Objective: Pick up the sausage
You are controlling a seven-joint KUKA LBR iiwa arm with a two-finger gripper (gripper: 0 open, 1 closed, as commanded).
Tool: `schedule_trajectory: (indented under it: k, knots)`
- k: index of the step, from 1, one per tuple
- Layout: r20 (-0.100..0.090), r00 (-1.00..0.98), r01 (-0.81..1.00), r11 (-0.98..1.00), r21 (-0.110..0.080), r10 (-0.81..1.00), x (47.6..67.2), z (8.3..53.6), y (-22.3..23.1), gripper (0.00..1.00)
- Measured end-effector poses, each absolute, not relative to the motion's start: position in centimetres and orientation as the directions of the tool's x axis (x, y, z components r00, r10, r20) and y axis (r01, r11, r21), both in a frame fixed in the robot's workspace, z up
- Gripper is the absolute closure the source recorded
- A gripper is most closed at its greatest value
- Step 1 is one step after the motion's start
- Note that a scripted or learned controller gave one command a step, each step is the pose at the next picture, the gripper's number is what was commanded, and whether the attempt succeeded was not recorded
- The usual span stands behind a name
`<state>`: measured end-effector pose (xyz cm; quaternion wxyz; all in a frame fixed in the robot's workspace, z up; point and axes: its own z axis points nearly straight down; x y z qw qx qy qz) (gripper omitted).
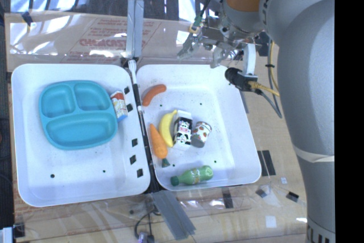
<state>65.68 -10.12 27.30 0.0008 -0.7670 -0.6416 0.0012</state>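
A: Where is the sausage [153, 93] lying?

B: It is sitting in the right bin [227, 116], toward ten o'clock from that bin's middle, close to the divider, tilted with its upper end pointing to about two o'clock. Nothing is touching it.

A: And the gripper [219, 51]?

B: It is hanging above the bin's far rim, around one o'clock from the sausage and well apart from it. Whether it is open or closed I cannot tell; the parts are too cluttered.

A: What else is lying in that bin, counted?

B: One banana [167, 127], one carrot [158, 142] at its eight o'clock, one small cow-print carton [182, 132] just beside the banana, one spotted cup [200, 134] on its side at the carton's three o'clock, and one green bottle [192, 176] lying near the front rim at six o'clock.

A: And the left bin [34, 173]?

B: One blue divided plate [78, 114] with three compartments, and one small can [119, 105] leaning at the plate's three o'clock edge.
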Motion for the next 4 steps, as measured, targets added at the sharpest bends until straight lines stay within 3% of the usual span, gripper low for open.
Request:
schedule_trajectory:
  k: [1,2,3,4]
  knots:
    - [-0.001,0.184,0.983,-0.184,-0.005,0.983,65.6,19.3,-3.9,0.0]
    - [-0.002,0.152,0.988,-0.152,-0.005,0.988,64.5,11.0,-9.9,0.0]
    - [0.002,0.11,0.994,-0.11,0.008,0.994,66.0,9.8,-9.3,0.0]
    - [0.002,0.107,0.994,-0.107,0.009,0.994,66.0,10.9,-9.3,1.0]
